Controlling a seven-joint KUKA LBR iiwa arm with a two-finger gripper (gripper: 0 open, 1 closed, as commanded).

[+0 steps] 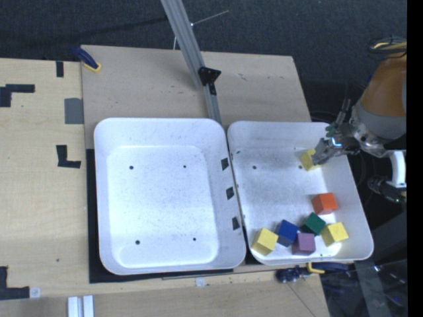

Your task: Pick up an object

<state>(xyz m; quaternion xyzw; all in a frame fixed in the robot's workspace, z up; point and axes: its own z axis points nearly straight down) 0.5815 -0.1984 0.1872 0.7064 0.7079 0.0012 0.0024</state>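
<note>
The right bin (277,177) holds several small blocks. A yellow block (307,160) lies near its far right side, and my gripper (324,152) sits right against it, low in the bin; whether the block is between the fingers I cannot tell. An orange block (324,203) lies further forward. Near the front edge sit a green block (315,223), a blue block (287,231), a purple block (305,242) and two more yellow blocks (266,240) (336,232).
The left bin (162,193) lies beside the right one. A grey metal pole (188,35) slants across the bench behind the bins. The arm's orange band (386,91) hangs over the right bin's far right corner.
</note>
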